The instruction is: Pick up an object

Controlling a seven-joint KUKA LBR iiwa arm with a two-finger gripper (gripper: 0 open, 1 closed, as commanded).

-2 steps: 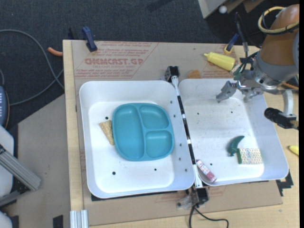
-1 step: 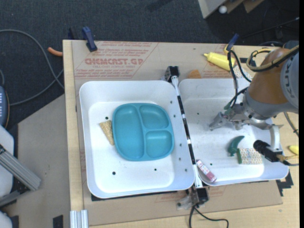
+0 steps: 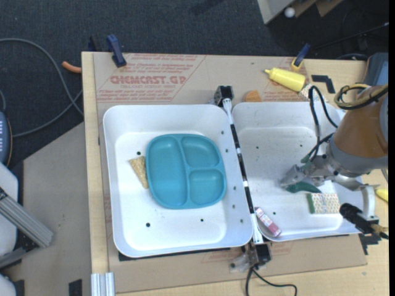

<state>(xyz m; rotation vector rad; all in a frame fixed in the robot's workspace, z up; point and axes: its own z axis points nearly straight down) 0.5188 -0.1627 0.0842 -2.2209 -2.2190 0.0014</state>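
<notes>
A small dark green thing [image 3: 307, 187] lies flat on the floor of the right white bin [image 3: 271, 134], near its right side. The grey metal gripper [image 3: 295, 179] is down low right over it, touching or almost touching it. I cannot tell how wide the gripper is or if it has hold of the green thing. The grey arm with the orange band [image 3: 358, 134] comes in from the right.

Just beside the green thing, toward the front, lies one pale sponge with green specks [image 3: 324, 203]. One small pink and white packet [image 3: 267, 222] sits in the front left corner of the same bin. That makes three things in the right bin.

The left white bin [image 3: 123, 221] holds two things. One is a big blue plastic plate with three parts [image 3: 185, 170]. The other is one tan cracker-like square [image 3: 139, 168], poking out from under the plate's left edge.

On the brown bench [image 3: 154, 79] behind the right bin lies one yellow bottle [image 3: 286, 78] on its side. One small orange lump [image 3: 252, 95] is near it. Two blue clamps [image 3: 115, 49] grip the back edge of the bench.
</notes>
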